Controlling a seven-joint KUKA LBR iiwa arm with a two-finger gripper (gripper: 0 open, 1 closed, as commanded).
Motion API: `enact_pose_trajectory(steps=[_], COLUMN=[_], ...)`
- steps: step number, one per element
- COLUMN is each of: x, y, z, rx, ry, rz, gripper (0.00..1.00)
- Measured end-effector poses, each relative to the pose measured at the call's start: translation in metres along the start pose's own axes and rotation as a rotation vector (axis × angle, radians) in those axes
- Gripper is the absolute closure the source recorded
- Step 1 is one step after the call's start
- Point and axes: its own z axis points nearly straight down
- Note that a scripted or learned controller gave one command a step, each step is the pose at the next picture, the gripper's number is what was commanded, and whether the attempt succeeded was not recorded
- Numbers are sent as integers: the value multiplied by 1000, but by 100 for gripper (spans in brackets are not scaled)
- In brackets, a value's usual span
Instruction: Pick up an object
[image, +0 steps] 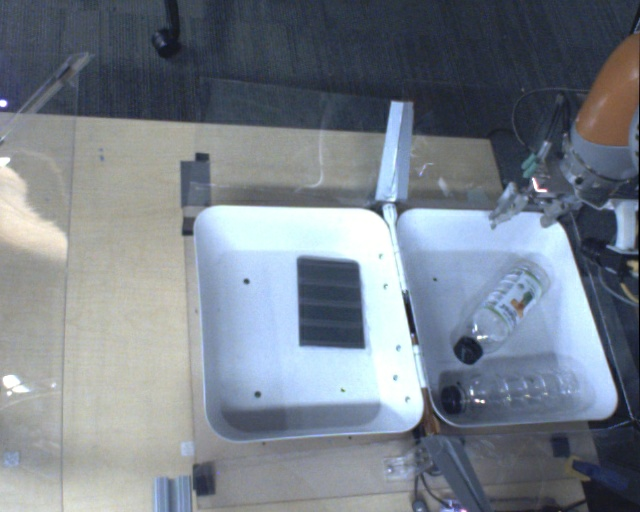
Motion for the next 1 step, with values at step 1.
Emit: enact_pose_trajectory(steps=[1], x=[-19], y=[-26], z=[106], rx=[-5], ry=[-2], rz=[-114], gripper=[0])
